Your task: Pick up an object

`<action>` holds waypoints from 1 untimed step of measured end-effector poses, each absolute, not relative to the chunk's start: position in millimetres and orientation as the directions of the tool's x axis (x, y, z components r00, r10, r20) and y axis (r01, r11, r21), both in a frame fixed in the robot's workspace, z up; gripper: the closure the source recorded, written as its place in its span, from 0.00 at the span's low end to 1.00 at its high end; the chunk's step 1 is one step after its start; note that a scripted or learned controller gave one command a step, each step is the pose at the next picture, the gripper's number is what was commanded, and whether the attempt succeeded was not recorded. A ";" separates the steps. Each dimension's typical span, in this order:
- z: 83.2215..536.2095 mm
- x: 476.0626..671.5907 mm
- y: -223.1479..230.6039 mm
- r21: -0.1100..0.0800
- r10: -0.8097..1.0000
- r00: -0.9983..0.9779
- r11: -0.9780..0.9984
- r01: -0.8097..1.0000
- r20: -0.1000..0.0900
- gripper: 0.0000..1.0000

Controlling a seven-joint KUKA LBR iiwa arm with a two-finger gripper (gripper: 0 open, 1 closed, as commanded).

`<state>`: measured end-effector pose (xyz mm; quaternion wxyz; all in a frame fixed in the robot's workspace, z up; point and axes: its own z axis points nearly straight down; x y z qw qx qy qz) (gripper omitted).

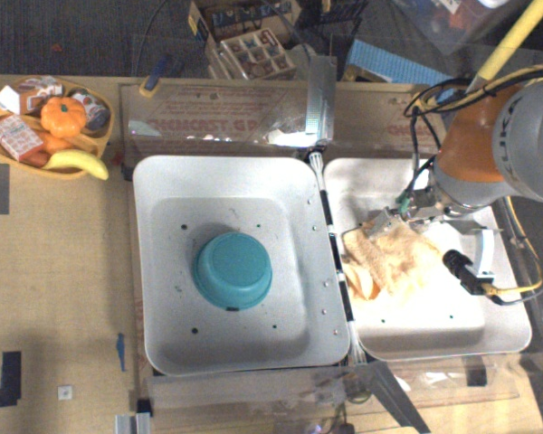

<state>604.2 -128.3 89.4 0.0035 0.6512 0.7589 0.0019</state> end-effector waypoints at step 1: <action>99.2 604.7 -128.6 0.009 0.989 -0.150 0.150 0.989 -0.001 1.00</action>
